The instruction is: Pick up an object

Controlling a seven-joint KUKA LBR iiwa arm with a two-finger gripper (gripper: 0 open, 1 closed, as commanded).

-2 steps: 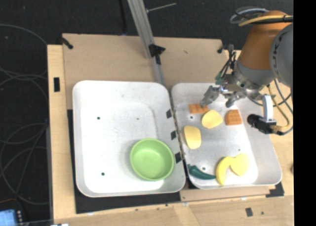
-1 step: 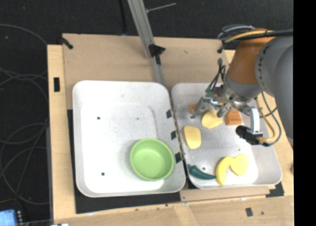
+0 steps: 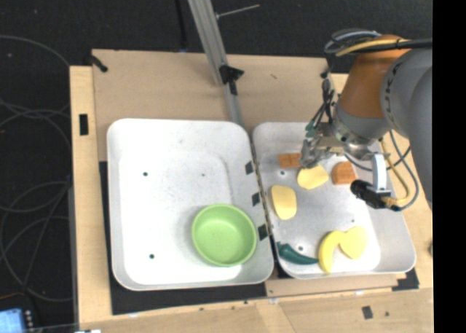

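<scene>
Near the right bin's (image 3: 408, 251) back edge, the gripper (image 3: 312, 155) hangs just above a yellow piece (image 3: 312, 178); whether it is clenched I cannot tell. I'd descend straight, centred, avoiding the orange piece (image 3: 343, 173) beside it. White bins sit on a tan bench (image 3: 145, 84), dark floor around.

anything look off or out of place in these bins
Nothing looks spilled or broken. The green bowl sits upright in the left bin. The one slight oddity is a dark green item wedged against the right bin's near-left wall. The gripper hangs over a pale yellow piece.
</scene>
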